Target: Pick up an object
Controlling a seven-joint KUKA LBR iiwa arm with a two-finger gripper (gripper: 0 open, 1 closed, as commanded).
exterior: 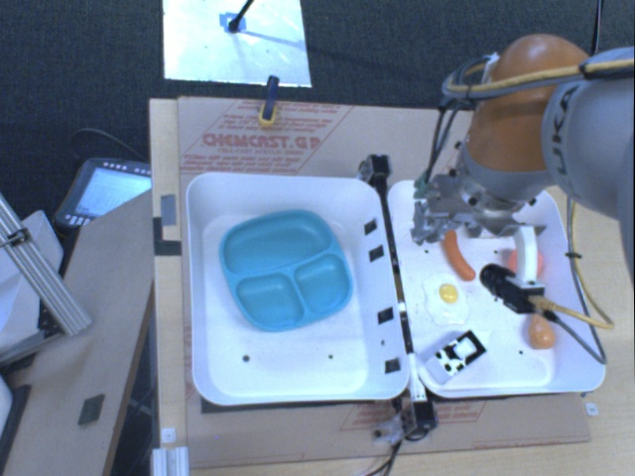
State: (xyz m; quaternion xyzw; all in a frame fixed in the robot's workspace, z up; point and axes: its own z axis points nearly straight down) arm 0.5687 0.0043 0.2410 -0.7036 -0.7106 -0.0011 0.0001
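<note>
Now | bins (298, 191): 2 | blue tray (287, 268): 1 | sausage (457, 254): 1 | fried egg (445, 299): 1

Red printing runs across the cardboard sheet (298, 132) behind the two bins; its large line seems to read "CHEMCAST G P", though the slant blurs the letters, and the smaller lines above and below it cannot be read; faint red print on the cardboard at the front edge is likewise illegible; the screen of the tablet (99, 194) at left shows content too small to read.
</note>
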